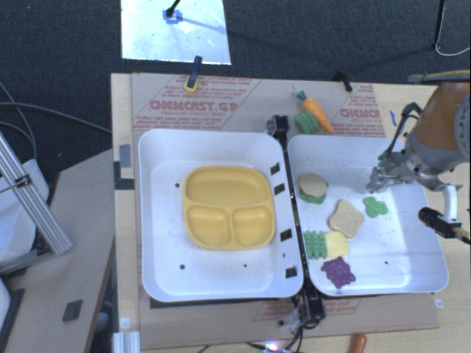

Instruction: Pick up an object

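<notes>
We see the gripper [377, 183] low over the right bin [423, 271], toward its 2 o'clock corner, but we cannot tell how it is set. Just at its 6 o'clock lies a green toy [375, 207], with toast [346, 218] at 8 o'clock and a sandwich [312, 188] at 9 o'clock. The left bin [158, 219] holds a yellow divided plate [224, 206].

Both my bins [158, 197] are white. The left one carries a yellow divided tray [227, 206]. In the right one I see a tan toast slice [346, 218], green broccoli [375, 207], purple grapes [338, 271] and a yellow block [337, 244]. An orange carrot [315, 113] with green leaves lies on my desk [221, 101].
</notes>
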Available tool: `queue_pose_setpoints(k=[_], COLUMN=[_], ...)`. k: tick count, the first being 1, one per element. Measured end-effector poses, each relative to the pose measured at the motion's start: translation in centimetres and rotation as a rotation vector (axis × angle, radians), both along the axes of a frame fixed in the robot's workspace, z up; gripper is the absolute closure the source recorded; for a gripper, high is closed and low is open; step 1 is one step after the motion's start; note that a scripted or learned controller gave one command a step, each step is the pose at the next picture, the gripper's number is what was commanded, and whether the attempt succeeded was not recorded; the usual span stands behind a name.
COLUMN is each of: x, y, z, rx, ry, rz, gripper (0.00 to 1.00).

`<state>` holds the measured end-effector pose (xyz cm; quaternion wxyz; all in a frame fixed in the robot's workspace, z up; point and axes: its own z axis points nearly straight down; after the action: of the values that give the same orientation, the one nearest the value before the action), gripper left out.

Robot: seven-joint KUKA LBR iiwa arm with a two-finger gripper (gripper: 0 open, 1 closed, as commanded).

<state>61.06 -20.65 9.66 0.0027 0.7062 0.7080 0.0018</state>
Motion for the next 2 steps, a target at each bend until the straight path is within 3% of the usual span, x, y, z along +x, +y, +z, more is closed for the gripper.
queue_pose_setpoints(k=[1, 2], x=[-8.9, -7.6], y=[0.0, 6.4], z=[-0.7, -0.7], rx=[-0.004, -0.004], ry=[-0.007, -0.008], rz=[-0.005, 0.005], gripper=[1.0, 1.0])
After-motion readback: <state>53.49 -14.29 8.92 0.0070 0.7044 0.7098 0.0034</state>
